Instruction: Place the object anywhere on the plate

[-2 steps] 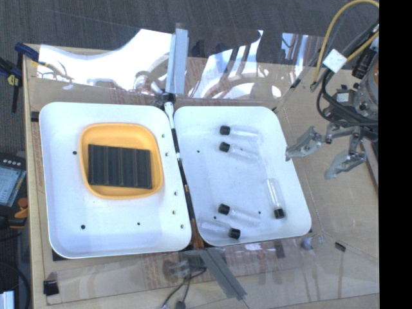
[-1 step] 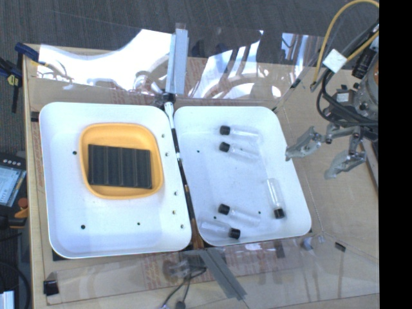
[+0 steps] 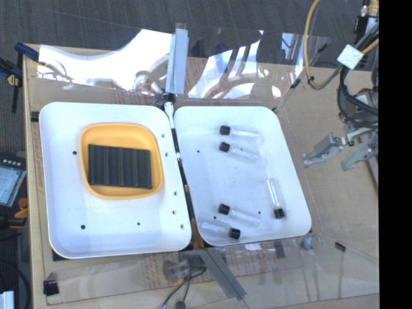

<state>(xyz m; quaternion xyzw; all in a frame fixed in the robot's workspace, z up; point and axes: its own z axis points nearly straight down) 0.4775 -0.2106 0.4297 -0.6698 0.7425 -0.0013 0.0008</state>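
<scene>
Your tool (image 3: 335, 152) sits right of the bins over the worktop (image 3: 341, 205); whether it is spread, you cannot tell. Five clear black-capped plastic vials (image 3: 241, 134) lie in the right white bin (image 3: 283, 140); the yellow rectangular plate (image 3: 121, 160) occupies the left white bin (image 3: 58, 172). No writing is readable.

Plastic, glass-clear tubes and bare wood

Both white bins, the left bin (image 3: 58, 172) and the right bin (image 3: 212, 172), look like smooth, slightly glossy moulded plastic. In the left bin, the yellow plate (image 3: 93, 140) is matt plastic around a dark ribbed inset (image 3: 120, 167). In the right bin, the tubes (image 3: 238, 134) are clear and shiny with matt black caps. The tabletop (image 3: 335, 205) is pale bare wood, and behind the bins stands a reflective clear screen (image 3: 257, 63).
</scene>
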